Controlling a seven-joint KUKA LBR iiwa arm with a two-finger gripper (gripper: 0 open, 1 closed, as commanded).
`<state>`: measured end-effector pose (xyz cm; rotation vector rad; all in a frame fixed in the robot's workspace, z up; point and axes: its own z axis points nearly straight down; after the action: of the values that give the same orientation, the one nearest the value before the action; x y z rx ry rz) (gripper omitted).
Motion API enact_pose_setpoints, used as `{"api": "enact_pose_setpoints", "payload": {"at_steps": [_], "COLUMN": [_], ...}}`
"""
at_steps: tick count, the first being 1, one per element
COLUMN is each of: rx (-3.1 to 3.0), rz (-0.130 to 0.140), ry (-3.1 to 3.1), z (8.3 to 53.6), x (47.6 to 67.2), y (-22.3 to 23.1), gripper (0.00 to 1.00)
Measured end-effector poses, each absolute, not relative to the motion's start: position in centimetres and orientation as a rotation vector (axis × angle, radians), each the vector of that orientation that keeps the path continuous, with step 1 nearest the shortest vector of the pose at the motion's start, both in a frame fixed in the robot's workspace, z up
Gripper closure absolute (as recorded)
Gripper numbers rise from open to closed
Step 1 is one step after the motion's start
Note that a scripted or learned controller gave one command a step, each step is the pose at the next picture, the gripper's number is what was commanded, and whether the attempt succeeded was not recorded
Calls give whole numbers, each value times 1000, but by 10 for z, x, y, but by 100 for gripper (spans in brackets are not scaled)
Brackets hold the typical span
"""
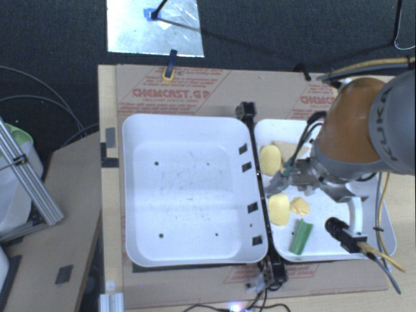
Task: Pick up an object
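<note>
Dark carpet (pixel 52 31) around cardboard-topped bench (pixel 214 86)

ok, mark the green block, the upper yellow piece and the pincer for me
green block (pixel 300 236), camera view, middle of its body
upper yellow piece (pixel 270 157), camera view, centre of its top
pincer (pixel 278 181), camera view, at its tips

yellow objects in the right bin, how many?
3: one yellow piece near the divider, another below it, and a smaller one beside that, above the green block. The arm may hide more.

Fixed overhead camera, slanted down, both bins (pixel 188 125) in frame, arm (pixel 364 125) from right
</note>
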<state>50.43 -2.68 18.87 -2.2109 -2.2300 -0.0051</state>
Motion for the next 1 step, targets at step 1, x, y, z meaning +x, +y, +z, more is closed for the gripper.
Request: {"api": "enact_pose_setpoints", "payload": {"at_steps": [1], "rx": [-2206], "rz": [-13], "ry": [-2241], "z": [204], "x": [560], "y": [82], "gripper": [0]}}
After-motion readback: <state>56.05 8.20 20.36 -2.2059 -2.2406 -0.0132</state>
